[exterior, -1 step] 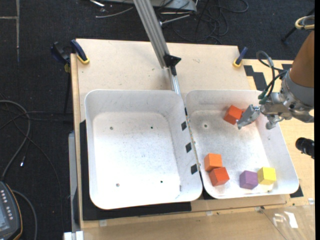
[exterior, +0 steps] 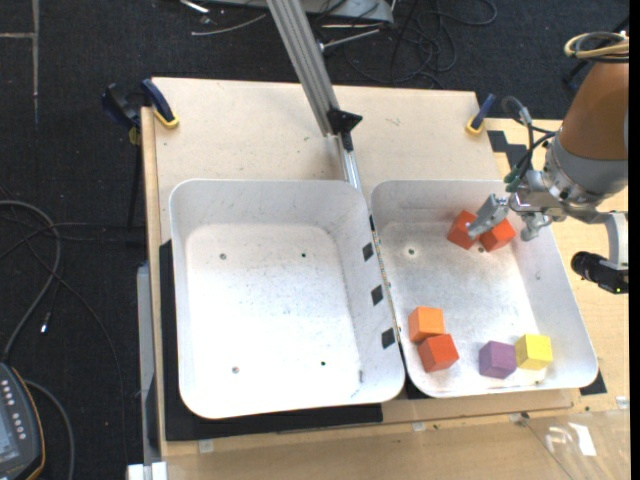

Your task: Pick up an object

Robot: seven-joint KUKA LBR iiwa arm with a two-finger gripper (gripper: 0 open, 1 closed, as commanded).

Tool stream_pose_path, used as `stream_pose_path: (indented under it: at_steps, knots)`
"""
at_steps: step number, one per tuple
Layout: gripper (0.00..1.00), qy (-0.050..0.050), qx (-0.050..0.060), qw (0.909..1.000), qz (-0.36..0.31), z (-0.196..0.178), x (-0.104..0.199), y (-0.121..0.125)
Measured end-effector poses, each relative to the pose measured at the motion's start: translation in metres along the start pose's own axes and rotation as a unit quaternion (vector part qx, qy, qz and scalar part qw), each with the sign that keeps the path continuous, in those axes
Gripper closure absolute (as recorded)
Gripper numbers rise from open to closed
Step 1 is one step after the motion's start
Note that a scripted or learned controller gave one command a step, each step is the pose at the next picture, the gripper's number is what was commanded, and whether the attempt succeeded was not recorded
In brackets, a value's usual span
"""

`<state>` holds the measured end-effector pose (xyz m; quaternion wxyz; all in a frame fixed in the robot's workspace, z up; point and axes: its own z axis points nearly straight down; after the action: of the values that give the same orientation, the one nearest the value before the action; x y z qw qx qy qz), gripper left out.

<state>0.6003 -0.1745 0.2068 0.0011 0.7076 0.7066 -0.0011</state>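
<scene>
Two red blocks lie at the back of the right bin point(exterior: 560, 298): one point(exterior: 463, 230) on the left and one point(exterior: 499, 235) just to its right. My gripper point(exterior: 509, 222) hangs low over them, open. One finger point(exterior: 489, 214) comes down between the two blocks and the other point(exterior: 532, 225) stands to the right of the right block, so that block sits between the fingers on the bin floor. Near the front of the same bin lie an orange block point(exterior: 427, 321), a red-orange block point(exterior: 438, 352), a purple block point(exterior: 496, 359) and a yellow block point(exterior: 534, 350).
The left bin point(exterior: 200, 208) adjoins the right one along a shared rim marked with black tabs. A slanted metal rail point(exterior: 305, 53) crosses the back of the bench. Clamps sit at the bench's back corners.
</scene>
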Motion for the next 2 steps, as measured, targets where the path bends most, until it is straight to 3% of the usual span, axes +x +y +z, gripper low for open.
stream_pose_path:
  at_steps: [1, 2]
  knots:
    - [0.0, 0.001, 0.001, 1.0, 0.0, 0.114, -0.008, -0.009]
    - [0.0, 0.004, 0.01, 0.9999, 0.0, 0.114, -0.011, 0.05]
